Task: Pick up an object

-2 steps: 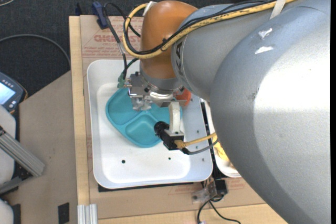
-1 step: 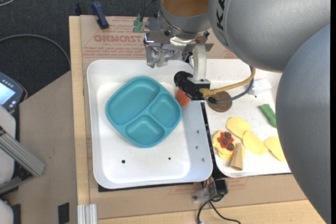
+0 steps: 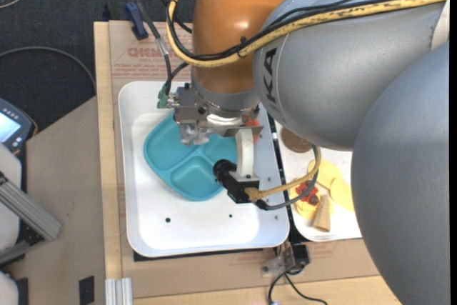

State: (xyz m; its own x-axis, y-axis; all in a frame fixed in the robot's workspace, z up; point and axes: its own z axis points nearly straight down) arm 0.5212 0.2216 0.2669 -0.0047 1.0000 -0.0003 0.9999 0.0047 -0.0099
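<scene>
Camera view looks down on the left bin (image 3: pixel 193 232), where a teal divided plate (image 3: pixel 178 164) lies flat, hollow side up, in the bin's upper middle. The part of the plate that shows is a rounded lobe. Its long axis runs on a diagonal, from the upper left near the bin's far-left wall down to the lower right, toward the bin's centre. Two shallow compartments can be made out, one at the left and one at the lower end, with a raised ridge between them. The plate's upper right edge is hidden under the wrist.

The gripper (image 3: pixel 193 133) hangs straight down over the plate's upper rim, close to it or touching it. Whether it is released or clenched on the rim cannot be told from this angle. The grey arm (image 3: pixel 343 82) and its orange band (image 3: pixel 228 18) cover most of the right side.

In the right bin (image 3: pixel 343 232), well apart from the plate, lie a yellow piece (image 3: pixel 339 186), a tan wedge (image 3: pixel 323 214) and some small red bits (image 3: pixel 308 189).
</scene>
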